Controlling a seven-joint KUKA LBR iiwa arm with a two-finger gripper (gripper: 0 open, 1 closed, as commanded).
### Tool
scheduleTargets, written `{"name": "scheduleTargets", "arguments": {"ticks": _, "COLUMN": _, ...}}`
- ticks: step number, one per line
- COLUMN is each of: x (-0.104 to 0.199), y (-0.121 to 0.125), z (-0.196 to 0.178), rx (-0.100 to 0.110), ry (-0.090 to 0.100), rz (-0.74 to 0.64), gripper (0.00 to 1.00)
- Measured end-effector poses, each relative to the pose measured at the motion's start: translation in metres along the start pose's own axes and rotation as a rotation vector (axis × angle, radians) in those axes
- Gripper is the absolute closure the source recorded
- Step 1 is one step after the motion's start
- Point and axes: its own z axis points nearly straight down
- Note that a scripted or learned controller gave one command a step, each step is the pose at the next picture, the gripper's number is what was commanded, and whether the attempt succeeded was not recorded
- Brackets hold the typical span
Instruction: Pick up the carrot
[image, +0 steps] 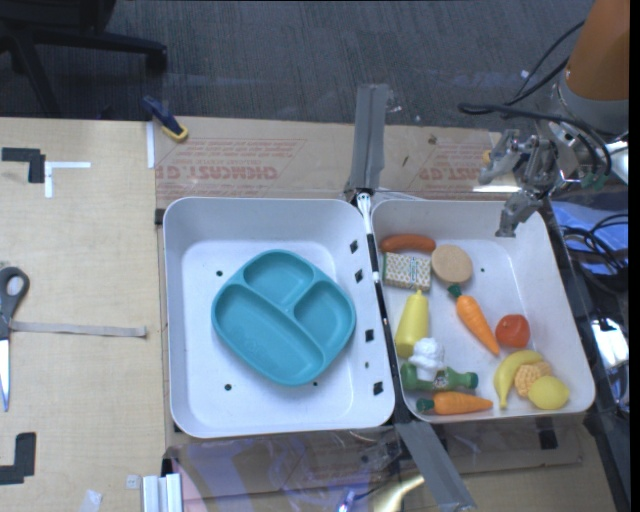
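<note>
My gripper (522, 205) hangs over the back right corner of the right bin (570, 310). Below me a carrot (476, 322) lies aslant mid-bin, a tomato (512, 330) just beside it. A second carrot (462, 403) lies at the front. The left bin (185, 300) bears a blue tray (284, 316).

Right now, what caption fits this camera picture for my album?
Gripper hovers over the right bin's far corner; a carrot lies among toy food, blue plate in the left bin.
</note>
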Motion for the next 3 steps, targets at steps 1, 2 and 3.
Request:
{"name": "scheduleTargets", "arguments": {"ticks": 1, "x": 0.024, "y": 0.004, "z": 0.166, "rx": 0.001, "ry": 0.001, "rz": 0.266, "gripper": 0.00}}
{"name": "scheduleTargets", "arguments": {"ticks": 2, "x": 0.080, "y": 0.034, "z": 0.181, "rx": 0.001, "ry": 0.002, "rz": 0.403, "gripper": 0.00}}
{"name": "scheduleTargets", "arguments": {"ticks": 3, "x": 0.078, "y": 0.034, "z": 0.170, "rx": 0.002, "ry": -0.003, "rz": 0.399, "gripper": 1.00}}
